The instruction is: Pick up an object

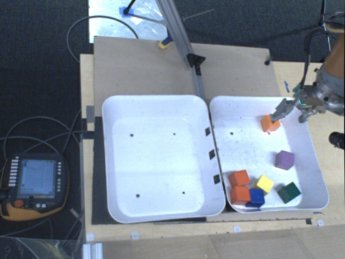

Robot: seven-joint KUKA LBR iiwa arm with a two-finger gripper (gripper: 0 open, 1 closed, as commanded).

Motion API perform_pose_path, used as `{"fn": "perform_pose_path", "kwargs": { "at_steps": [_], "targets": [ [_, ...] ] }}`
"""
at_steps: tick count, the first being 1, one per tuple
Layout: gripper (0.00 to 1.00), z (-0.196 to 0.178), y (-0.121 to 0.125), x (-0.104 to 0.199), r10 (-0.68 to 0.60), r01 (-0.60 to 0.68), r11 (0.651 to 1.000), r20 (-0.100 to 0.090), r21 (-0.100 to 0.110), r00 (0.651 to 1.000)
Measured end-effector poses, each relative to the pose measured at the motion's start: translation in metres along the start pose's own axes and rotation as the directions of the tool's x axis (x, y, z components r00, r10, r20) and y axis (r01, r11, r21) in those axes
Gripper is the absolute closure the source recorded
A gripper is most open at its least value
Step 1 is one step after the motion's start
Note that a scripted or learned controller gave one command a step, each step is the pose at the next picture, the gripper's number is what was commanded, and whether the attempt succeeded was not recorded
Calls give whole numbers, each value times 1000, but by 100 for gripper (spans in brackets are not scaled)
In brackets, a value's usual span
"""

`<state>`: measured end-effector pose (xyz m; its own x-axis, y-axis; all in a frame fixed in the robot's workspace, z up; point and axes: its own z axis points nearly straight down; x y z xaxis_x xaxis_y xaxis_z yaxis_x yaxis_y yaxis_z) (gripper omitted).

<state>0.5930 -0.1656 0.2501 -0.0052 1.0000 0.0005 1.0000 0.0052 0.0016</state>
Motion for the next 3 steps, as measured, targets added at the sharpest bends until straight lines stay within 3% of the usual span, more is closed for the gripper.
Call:
{"fn": "perform_pose_path", "kwargs": {
  "at_steps": [1, 3],
  "targets": [
    [0, 0, 0, 0, 0, 0, 1000, 0, 0, 1000],
    [0, 121, -3, -2, 4, -4, 1000, -1, 5, 1000]
  ]
}}
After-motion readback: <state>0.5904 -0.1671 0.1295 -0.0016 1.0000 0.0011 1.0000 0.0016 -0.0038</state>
